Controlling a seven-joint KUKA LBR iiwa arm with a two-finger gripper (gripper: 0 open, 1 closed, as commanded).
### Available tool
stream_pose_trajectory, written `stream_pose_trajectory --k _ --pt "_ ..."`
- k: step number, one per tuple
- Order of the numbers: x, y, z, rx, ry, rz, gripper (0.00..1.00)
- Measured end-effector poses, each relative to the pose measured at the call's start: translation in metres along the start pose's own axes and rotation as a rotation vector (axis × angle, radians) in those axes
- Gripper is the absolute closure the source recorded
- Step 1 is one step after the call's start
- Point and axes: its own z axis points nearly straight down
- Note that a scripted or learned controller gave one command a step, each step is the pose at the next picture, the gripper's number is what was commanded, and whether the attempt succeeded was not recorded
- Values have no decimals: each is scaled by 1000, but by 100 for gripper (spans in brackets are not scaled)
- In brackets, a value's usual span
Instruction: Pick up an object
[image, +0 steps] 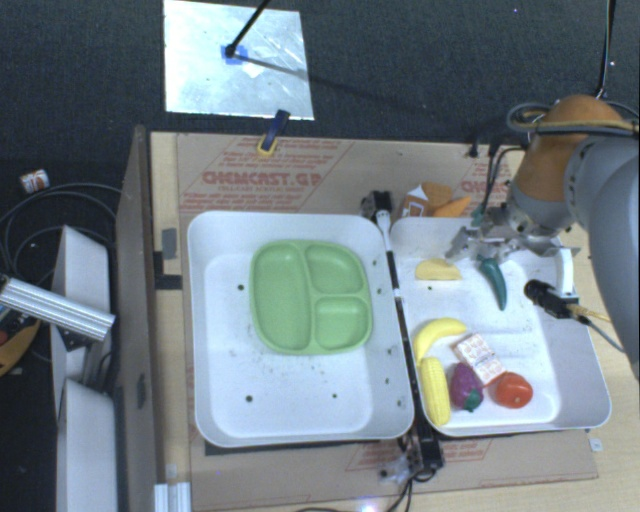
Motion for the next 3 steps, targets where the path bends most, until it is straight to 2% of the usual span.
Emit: stream_pose_trajectory --k 1,2,3 --pt "-2 -20 -61 0 -1 8 0" --pt "-31 -32 -31 5 -1 9 0" --pt "-50 -18 2 3 -2 8 0"
